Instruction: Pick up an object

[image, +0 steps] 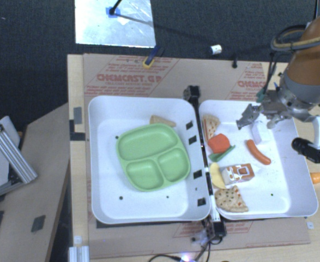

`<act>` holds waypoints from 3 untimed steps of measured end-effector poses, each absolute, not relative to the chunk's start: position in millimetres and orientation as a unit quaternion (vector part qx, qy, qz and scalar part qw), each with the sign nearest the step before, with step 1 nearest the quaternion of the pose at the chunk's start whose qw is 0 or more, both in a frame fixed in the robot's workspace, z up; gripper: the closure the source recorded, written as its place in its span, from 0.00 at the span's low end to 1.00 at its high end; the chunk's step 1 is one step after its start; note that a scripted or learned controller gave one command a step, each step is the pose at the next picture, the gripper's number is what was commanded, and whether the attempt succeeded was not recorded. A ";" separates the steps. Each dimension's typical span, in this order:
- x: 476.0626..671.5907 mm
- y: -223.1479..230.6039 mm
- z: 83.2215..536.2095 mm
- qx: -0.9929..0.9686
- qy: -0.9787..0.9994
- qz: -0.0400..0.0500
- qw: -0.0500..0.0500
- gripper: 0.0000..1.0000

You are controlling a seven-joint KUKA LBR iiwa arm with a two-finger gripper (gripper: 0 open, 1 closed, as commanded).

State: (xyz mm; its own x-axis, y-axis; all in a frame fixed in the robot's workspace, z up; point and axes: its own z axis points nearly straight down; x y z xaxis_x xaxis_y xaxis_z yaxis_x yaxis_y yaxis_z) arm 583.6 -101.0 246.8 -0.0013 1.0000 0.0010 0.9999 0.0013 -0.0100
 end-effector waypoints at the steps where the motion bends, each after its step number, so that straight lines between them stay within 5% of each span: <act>1: 585.8 -100.9 253.0 -0.706 -0.708 0.000 -0.001 0.00; 3: 583.0 -105.1 168.0 -0.707 -0.707 0.001 0.001 0.00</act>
